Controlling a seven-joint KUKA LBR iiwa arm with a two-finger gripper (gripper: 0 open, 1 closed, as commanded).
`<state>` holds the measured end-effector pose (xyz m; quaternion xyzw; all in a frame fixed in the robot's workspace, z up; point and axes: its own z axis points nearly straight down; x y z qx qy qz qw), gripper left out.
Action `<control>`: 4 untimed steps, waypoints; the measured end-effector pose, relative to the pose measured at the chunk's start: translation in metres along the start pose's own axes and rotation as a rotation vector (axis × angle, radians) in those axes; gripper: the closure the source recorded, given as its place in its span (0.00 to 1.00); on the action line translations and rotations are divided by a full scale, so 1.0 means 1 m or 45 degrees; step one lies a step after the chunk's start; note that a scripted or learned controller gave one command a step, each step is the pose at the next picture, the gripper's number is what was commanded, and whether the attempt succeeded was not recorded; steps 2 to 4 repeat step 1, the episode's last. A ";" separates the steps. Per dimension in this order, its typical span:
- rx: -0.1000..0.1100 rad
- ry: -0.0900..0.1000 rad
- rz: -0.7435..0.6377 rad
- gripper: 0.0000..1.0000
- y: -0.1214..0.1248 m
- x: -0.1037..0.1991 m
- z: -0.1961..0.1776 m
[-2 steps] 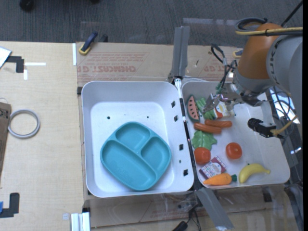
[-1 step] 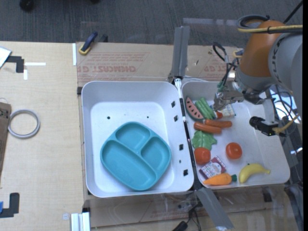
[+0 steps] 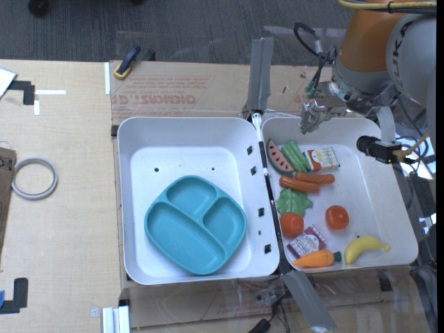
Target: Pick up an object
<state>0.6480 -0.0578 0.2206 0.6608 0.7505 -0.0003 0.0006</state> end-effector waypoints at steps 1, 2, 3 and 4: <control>0.003 0.000 -0.090 1.00 0.011 0.000 0.029; 0.003 0.000 -0.090 1.00 0.011 0.000 0.029; 0.003 0.000 -0.090 1.00 0.011 0.000 0.029; 0.003 0.000 -0.090 1.00 0.011 0.000 0.029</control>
